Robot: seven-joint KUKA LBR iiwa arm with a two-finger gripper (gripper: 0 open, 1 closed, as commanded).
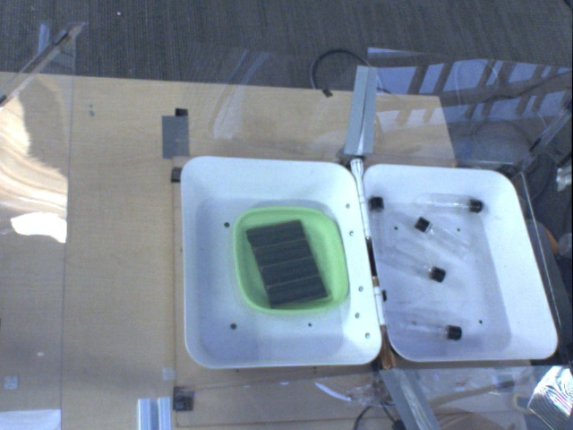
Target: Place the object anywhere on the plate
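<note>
On a pale wooden bench (98, 267), seen from above at a slant, two shallow white bins sit side by side, their inner edges touching. The left bin (192, 267) holds a lime-green plate (246, 240) with rounded corners, placed slightly toward 3 o'clock of the bin's centre. A dark grey rectangular object (286, 262) with ridges across its top lies flat on the plate, near the middle. Its long sides run from about 11 o'clock to 5 o'clock, and green rim shows all around it.

The right bin (528, 276) holds several clear tubes with black caps (436, 274), scattered apart from 12 o'clock down to 6 o'clock of the bin. The tube bodies are faint against the white floor.

A grey metal bar (362, 115) stands at 12 o'clock from the seam between the bins, with a black cable (336, 61) looping just beyond it.

Whether the pincer is spread or pressed together cannot be told
</note>
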